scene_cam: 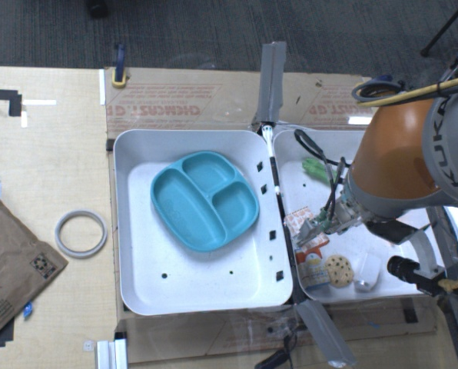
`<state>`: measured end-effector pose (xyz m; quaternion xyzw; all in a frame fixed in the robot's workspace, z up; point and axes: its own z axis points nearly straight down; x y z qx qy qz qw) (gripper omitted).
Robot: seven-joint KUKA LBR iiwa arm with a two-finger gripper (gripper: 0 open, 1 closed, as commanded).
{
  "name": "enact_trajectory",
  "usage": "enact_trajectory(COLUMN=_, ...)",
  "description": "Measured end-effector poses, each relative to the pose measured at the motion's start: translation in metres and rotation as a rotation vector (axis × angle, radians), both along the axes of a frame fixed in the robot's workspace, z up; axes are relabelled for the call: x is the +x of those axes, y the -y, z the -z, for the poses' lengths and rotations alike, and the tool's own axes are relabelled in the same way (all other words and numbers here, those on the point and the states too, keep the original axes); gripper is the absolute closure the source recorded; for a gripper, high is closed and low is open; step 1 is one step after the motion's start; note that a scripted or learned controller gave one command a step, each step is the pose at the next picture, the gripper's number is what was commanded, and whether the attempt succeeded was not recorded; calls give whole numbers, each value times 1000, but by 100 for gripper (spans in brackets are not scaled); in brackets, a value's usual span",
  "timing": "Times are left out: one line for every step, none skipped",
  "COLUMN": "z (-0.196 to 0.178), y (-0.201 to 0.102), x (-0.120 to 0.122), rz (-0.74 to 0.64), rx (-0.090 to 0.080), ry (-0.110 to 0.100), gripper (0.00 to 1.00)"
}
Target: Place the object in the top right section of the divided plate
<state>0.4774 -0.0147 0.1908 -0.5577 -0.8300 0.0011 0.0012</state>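
Item 1, my arm (402,156): grey body with the orange band uppermost, reaching in over the right bin (321,141).

Item 2, my pincer (319,229): low over the left part of the right bin, just above the small packets there. Its fingers are hidden in clutter and cabling; I cannot tell how wide they stand, nor whether anything sits between them.

Item 3, divided plate (204,200): teal, three compartments, lying flat near the middle of the left bin (137,267), turned at a slant. One large compartment runs along its left side; two smaller ones lie toward the right, one upper and one lower. Nothing rests in any of them.

Item 4, contents of the right bin: a green object (316,168) near the upper left, partly behind my cabling; a red-and-white packet (298,220) just beside my pincer; a second printed packet (312,266) below it; a round speckled cookie (338,269) touching that packet's right edge; a small clear piece (365,271) just right of the cookie. All of these lie in the right bin, apart from the plate. Which one is the object to be placed I cannot tell.

Item 5, tabletop (44,175): a roll of tape (81,232) left of the left bin; a brown cardboard box (10,267) at the left edge.
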Motion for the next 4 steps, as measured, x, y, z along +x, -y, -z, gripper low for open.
enact_trajectory(z=0, y=5, x=0, rz=-109, rx=0, ry=-1, gripper=100)
enact_trajectory(z=1, y=16, x=0, rz=-224, rx=1, ry=-1, gripper=100)
enact_trajectory(z=-27, y=-22, x=61, rz=-175, rx=-1, ry=2, gripper=100)
enact_trajectory(z=-47, y=-59, x=77, rz=-403, rx=0, ry=4, gripper=100)
